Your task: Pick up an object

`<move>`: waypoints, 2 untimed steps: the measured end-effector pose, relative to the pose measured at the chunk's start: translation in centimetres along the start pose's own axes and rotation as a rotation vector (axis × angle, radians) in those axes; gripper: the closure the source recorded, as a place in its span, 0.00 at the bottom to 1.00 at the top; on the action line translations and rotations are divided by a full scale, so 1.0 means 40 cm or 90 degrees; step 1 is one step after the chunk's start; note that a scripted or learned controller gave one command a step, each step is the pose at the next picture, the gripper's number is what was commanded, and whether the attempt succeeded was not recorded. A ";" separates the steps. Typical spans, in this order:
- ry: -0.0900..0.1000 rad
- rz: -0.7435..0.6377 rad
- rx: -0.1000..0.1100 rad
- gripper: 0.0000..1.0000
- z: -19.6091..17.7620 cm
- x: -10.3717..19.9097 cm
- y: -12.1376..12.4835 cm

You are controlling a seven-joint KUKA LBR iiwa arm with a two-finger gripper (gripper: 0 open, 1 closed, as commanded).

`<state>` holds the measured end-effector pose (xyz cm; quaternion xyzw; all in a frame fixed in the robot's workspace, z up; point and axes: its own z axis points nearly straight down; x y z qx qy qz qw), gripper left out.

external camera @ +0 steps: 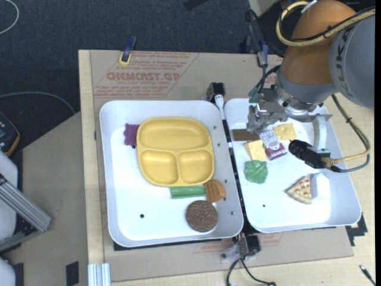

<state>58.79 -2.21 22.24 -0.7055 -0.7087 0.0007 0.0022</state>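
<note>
In the left bin (113, 177) a yellow tray (175, 149) is lying beside a brown cookie (202, 215) at its five o'clock. In the right bin (333, 210) the gripper (260, 119) is hovering at twelve o'clock of the cheese slice (256, 151), the small packet (272, 143) and the green lump (256, 171); I cannot tell how the jaws are standing. To be grasping well, it should, I think, be descending straight onto one piece only, centred, without pushing its neighbours.

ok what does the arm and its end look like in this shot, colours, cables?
The arm is grey with a glossy orange band above the wrist. A yellow cable loops over the orange part, and another runs off a black fitting at the side. The gripper is a small silver-grey metal assembly with dark wiring.
</note>
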 end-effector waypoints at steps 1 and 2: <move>0.000 0.000 0.001 1.00 0.020 0.120 -0.057; -0.001 0.002 -0.004 1.00 -0.030 0.133 -0.079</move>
